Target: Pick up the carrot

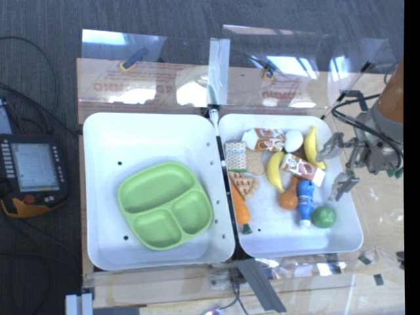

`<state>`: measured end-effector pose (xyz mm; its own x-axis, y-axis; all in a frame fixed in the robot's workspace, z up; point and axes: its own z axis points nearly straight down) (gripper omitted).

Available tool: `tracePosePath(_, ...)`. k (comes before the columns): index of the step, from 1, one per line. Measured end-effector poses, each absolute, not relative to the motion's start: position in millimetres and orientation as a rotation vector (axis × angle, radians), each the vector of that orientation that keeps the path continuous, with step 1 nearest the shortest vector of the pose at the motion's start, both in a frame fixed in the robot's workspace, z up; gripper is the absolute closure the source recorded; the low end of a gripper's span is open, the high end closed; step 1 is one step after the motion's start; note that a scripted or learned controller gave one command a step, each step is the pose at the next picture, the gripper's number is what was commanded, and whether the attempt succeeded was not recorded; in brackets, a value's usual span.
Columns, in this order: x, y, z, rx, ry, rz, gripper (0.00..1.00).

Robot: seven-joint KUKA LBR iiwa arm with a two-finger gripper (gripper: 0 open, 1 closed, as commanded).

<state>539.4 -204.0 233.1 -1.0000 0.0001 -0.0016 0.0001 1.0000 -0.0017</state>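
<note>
Camera view: small orange carrot (240,209) lies lengthwise near-to-far along right white bin's (341,241) left wall; gripper (343,166), fingers spread and unladen, hovers well right.

Bright overhead light around me; glare streaks the clear panels (289,61); white bins (105,136) wash out; overall softly blurred.

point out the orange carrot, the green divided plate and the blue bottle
orange carrot with a green stem end (240,210): camera view, on the middle of its orange body, by the right bin's left wall
green divided plastic plate (165,204): camera view, on the ridge between compartments
blue plastic bottle (304,197): camera view, on its blue body
</note>
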Motion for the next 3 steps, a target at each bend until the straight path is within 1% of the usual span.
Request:
tracePosePath(1,494.0,-105,182,0.038,3.145,0.004,0.0)
tracePosePath(2,529.1,-132,91,0.108,3.124,-0.005,0.0)
tracePosePath(3,531.2,-132,103,0.104,3.119,-0.011,1.0)
